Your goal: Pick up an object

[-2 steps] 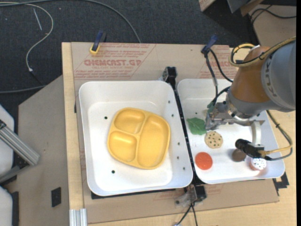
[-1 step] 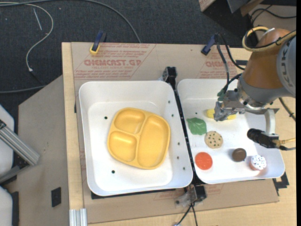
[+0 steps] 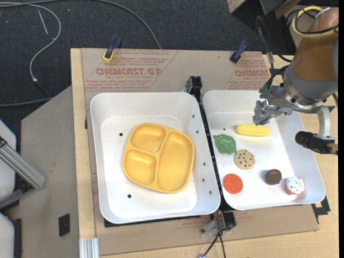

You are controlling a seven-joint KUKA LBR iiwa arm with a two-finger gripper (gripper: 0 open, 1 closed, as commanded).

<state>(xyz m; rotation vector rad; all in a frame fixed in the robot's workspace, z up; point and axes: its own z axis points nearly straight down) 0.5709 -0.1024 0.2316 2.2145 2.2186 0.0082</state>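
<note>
Lowest in the camera view, at 6 o'clock in the right bin [image 3: 309,160], lie a red disc [image 3: 233,183], a brown ball [image 3: 273,176] and a white dotted piece [image 3: 295,185]. A cookie [image 3: 244,159] and green leaf [image 3: 224,143] sit above them. Toy corn [image 3: 252,130] lies with its long axis running 9 to 3 o'clock, just at 6 o'clock of the tool [image 3: 262,115]. I cannot tell how the tool stands; nothing shows in it. The left bin [image 3: 102,112] holds a yellow divided plate [image 3: 159,157].
</note>
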